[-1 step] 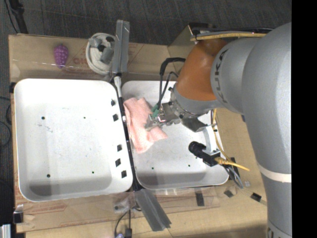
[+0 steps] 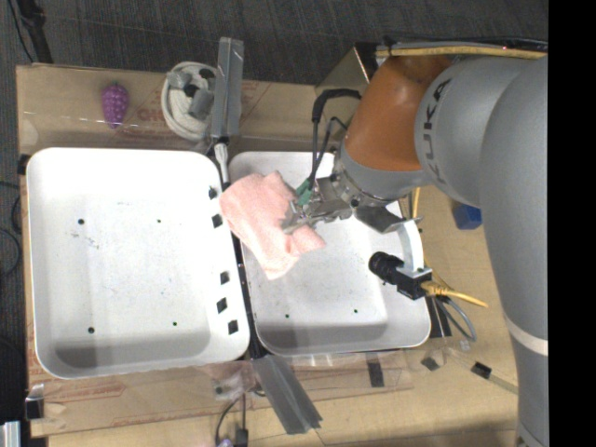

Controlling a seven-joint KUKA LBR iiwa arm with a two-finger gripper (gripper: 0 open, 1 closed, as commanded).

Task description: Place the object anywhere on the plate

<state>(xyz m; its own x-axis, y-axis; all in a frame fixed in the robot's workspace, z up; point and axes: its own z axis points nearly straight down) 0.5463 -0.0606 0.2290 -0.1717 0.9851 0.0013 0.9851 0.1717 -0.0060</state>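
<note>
At the upper left of the frame I see a small purple knobbly object [image 2: 115, 104] lying on the brown cardboard-covered bench [image 2: 60, 110], outside both bins and well apart from the arm. Below it sits the left shallow white plastic bin [image 2: 121, 259], which fills the left half of the frame; I see only dark specks on its floor. Just above this bin's upper right corner a white coiled ring-shaped object [image 2: 186, 101] rests on the bench, touching or just beside an upright grey metal bar [image 2: 228, 82] that stands at the head of the gap between the bins. Small black square tabs [image 2: 223, 277] run down that gap. The crumpled pink cloth [image 2: 259, 214], which I take to be the task's object, lies in the upper left part of the right shallow white plastic bin [image 2: 326, 301], with its left edge close against that bin's left wall. The two-finger gripper [image 2: 300, 217] is at the cloth's right edge, touching or directly over the fabric; I cannot tell whether the gripper is open, closed or gripping the cloth. The grey arm [image 2: 484, 128] with its orange band [image 2: 400, 110] comes in from the upper right of the frame and covers the right bin's upper right corner. A small blue object [image 2: 468, 217] shows at the arm's edge, right of the right bin; I cannot identify it.
</note>
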